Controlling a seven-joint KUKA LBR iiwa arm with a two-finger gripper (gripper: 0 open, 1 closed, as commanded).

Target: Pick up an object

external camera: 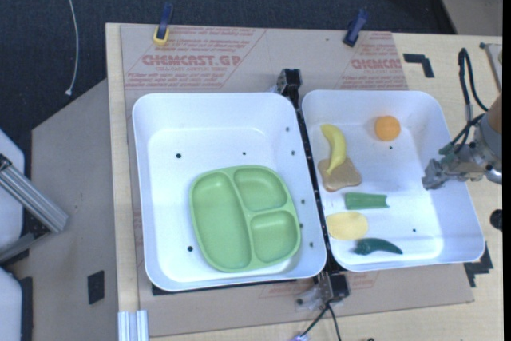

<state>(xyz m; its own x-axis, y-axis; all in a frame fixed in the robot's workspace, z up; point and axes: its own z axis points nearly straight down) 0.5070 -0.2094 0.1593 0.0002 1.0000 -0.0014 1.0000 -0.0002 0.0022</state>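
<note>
1. We find the gripper [433, 174] at the right edge of the right bin [447, 239], above its rim, entering from the right side of the view.
2. We cannot tell whether it is wide or narrow; nothing is visible in its grasp.
3. In the right bin we note six items, all resting on its floor: an orange ball [387, 128] near the far end, a yellow banana [335, 144] along the left wall, a tan piece [340, 175] touching the banana's lower end, a green strip [366, 201] just below it, a pale yellow piece [348, 225] beneath that, and a dark green item [378, 247] nearest the front wall.
4. All six lie apart from the gripper.
5. The left bin [160, 124] holds a green divided plate [243, 216], three compartments, lying flat.
</note>
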